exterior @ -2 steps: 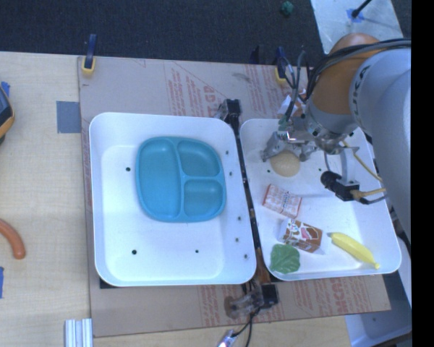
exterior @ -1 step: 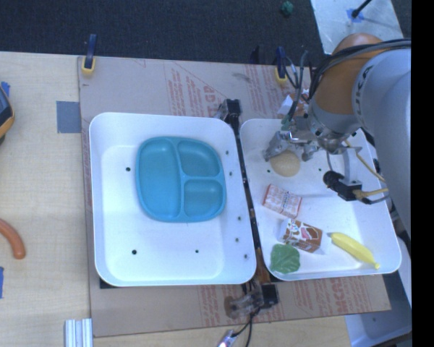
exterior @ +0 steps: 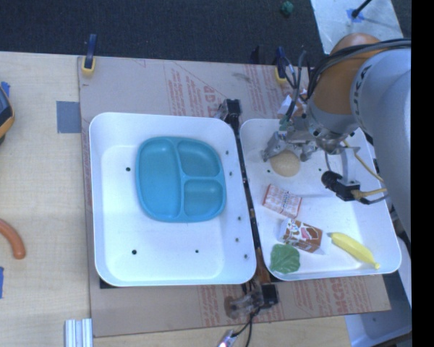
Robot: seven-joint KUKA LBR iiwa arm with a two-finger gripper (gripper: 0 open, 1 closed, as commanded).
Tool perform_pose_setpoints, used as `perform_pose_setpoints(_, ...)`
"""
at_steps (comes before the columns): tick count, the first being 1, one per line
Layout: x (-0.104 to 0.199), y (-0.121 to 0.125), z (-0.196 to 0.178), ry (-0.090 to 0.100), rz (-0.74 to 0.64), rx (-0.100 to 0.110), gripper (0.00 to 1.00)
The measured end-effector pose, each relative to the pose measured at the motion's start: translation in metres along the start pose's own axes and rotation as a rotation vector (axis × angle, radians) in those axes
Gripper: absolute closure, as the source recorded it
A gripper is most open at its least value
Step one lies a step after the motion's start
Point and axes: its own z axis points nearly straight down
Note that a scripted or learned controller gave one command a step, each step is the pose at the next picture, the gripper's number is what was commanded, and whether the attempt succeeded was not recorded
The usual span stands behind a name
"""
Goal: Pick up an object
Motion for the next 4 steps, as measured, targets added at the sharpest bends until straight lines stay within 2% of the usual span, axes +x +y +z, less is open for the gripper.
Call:
perform_pose_setpoints(2, 0.008, 0.0, 0.0, 0.0, -0.002, 0.002, 0.0)
perform_pose_setpoints(4, -0.003, 0.0, 0.0, 0.0, 0.002, -0.003, 0.0)
